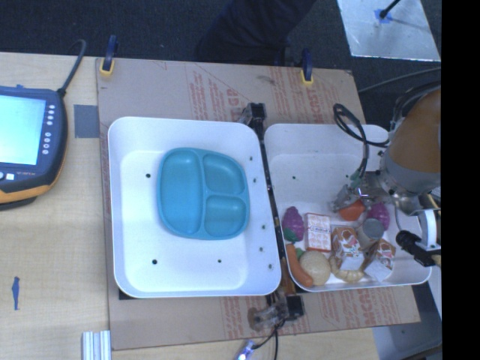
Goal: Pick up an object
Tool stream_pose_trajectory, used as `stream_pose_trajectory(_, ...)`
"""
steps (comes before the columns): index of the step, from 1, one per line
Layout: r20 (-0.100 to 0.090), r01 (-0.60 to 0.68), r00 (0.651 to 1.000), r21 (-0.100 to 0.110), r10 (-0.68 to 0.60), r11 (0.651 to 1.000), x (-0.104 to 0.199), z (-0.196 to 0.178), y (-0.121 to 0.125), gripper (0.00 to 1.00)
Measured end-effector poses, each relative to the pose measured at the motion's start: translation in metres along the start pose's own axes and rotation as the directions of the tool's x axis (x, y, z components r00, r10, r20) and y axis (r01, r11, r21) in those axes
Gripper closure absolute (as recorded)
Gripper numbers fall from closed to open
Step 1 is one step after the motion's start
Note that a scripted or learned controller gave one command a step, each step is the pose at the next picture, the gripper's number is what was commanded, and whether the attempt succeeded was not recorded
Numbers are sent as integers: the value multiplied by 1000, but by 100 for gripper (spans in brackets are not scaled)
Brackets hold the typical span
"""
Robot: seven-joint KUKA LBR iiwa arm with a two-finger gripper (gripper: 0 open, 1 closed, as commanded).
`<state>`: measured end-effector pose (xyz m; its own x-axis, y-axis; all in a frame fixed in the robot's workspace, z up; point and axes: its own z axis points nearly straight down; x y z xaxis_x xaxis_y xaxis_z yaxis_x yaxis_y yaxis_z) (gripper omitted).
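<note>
The jaws (352,199) hung over crowded toys (341,242) in the right bin (315,137), their state unclear, so a grasp could slip.

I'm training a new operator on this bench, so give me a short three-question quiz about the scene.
1. True or false: the blue plate lies in the left bin.
2. Which bin holds the food items: A left, B right?
3. Fill in: the gripper is over the ____ bin.

Key: 1 true; 2 B; 3 right.
</note>
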<state>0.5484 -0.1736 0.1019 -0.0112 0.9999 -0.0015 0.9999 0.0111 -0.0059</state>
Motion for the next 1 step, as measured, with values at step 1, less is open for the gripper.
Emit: stream_pose_trajectory(1,0,-5,1000,-3,5,1000,61,-44,42,100)
